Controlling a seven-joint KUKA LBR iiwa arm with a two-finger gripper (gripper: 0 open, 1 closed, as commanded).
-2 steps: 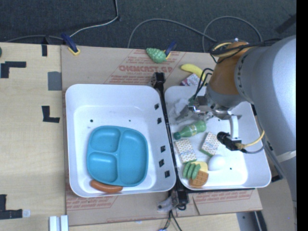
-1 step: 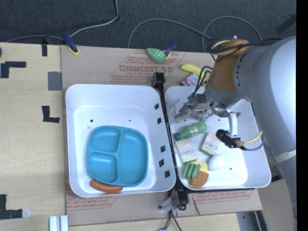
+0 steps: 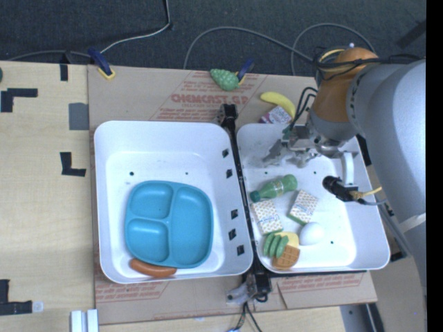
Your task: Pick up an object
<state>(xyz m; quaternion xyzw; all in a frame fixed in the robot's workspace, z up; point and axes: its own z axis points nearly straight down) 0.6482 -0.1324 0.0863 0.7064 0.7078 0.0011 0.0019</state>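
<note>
White bins [image 3: 111, 185]. Light blue divided plate [image 3: 169, 223], orange-red sausage [image 3: 152, 268] at its edge. Green bottle [image 3: 275, 187]; two packets [image 3: 268, 216] patterned in white, blue and yellow checks; white egg [image 3: 312, 234]; green-and-tan waffle-textured toy [image 3: 282, 247]. Yellow banana [image 3: 278, 102], green knobbly toy [image 3: 224, 79]. Grey arm [image 3: 394, 130], orange band [image 3: 338, 88]. Brown cardboard [image 3: 152, 95] with red lettering.

Desk [image 3: 41, 185] of pale wood at frame left, black tape marks [image 3: 19, 99] on it. Brown cardboard sheet [image 3: 159, 99] under both bins, red print. Blue clamp [image 3: 102, 63] at its upper left corner. Thin cables [image 3: 166, 12] trail across dark carpet [image 3: 83, 12] along the top.
</note>
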